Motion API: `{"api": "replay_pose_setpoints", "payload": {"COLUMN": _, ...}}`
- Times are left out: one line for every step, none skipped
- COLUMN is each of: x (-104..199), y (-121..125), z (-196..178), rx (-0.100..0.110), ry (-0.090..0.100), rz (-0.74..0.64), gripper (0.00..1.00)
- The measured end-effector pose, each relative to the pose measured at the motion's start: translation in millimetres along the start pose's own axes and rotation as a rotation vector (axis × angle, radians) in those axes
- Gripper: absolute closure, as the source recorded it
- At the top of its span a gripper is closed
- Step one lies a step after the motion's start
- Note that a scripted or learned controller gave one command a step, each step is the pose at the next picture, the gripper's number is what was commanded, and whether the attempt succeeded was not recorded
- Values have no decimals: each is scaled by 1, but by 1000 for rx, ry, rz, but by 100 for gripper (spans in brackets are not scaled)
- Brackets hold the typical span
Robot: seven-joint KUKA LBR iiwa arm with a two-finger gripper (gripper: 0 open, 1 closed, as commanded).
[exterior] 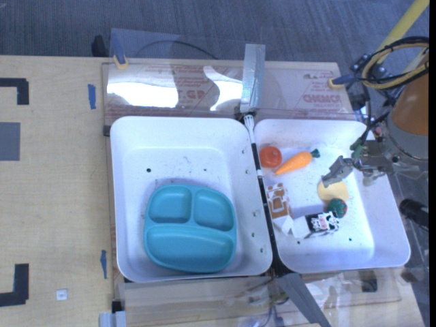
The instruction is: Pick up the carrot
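The carrot (297, 162), orange with a green top, lies at a slant in the upper left of the right bin (388, 244). Its green end points up and to the right. My gripper (352, 174) hovers over the right side of that bin, to the right of the carrot and apart from it. Its fingers (333, 173) stand open with nothing between them. One finger reaches down to the left, just above a yellow piece (333, 191).
An orange ball-like item (271, 156) lies just left of the carrot. A green item (338, 208), a black-and-white toy (323, 223) and a brown-and-white pack (278, 200) sit lower in the right bin. The left bin (129, 142) holds a blue divided tray (191, 228).
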State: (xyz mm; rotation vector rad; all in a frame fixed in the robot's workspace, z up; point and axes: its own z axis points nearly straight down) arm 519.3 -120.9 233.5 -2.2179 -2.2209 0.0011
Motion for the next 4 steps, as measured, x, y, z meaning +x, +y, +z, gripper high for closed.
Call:
{"api": "replay_pose_setpoints", "payload": {"x": 27, "y": 62, "z": 64, "rx": -1, "ry": -1, "rz": -229, "gripper": 0}}
{"api": "replay_pose_setpoints", "payload": {"x": 20, "y": 116, "z": 145, "rx": -12, "ry": -4, "rz": -128, "gripper": 0}}
{"api": "replay_pose_setpoints", "payload": {"x": 21, "y": 117, "z": 133, "rx": -16, "ry": -4, "rz": -128, "gripper": 100}}
{"api": "replay_pose_setpoints", "payload": {"x": 51, "y": 139, "z": -15, "rx": -15, "ry": -2, "rz": 128, "gripper": 100}}
